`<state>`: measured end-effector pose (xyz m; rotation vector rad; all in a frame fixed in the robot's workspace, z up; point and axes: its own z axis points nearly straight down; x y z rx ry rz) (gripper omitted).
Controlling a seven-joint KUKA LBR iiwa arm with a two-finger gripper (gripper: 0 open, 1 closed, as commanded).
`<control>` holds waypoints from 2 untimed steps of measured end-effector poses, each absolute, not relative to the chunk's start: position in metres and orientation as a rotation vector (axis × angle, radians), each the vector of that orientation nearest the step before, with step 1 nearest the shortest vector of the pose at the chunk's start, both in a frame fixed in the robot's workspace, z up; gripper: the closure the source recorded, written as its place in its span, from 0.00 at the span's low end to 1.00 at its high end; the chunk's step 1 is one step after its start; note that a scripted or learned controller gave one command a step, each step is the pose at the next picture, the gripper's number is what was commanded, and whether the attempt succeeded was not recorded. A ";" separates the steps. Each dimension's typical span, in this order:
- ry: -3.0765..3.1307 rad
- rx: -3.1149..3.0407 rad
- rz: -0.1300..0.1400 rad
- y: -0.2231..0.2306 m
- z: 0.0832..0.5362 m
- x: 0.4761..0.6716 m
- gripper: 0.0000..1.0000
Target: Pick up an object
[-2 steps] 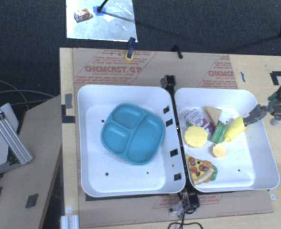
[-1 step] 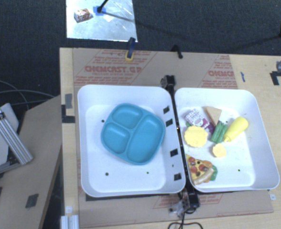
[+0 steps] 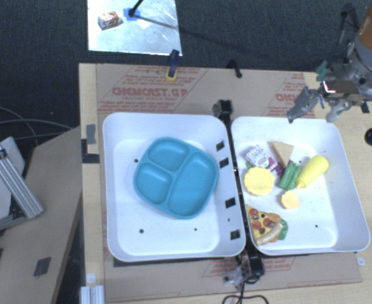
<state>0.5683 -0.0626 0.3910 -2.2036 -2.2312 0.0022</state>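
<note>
The right bin holds several toy foods: a purple packet, a tan wedge, a round yellow piece, a green stick, a yellow bottle shape, a small orange-yellow piece and a pizza slice. My gripper hangs over the far rim of this bin, above and behind the food. Its two fingers stand spread, open, with nothing between them.
The left bin carries a blue divided plate. A shiny sheet lies on the floor beyond the bench, with a small block on it. An aluminium frame stands at the left.
</note>
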 end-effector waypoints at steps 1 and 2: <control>-2.240 -2.219 -0.020 -0.019 0.536 0.544 0.00; -2.237 -2.214 -0.008 -0.022 0.539 0.545 1.00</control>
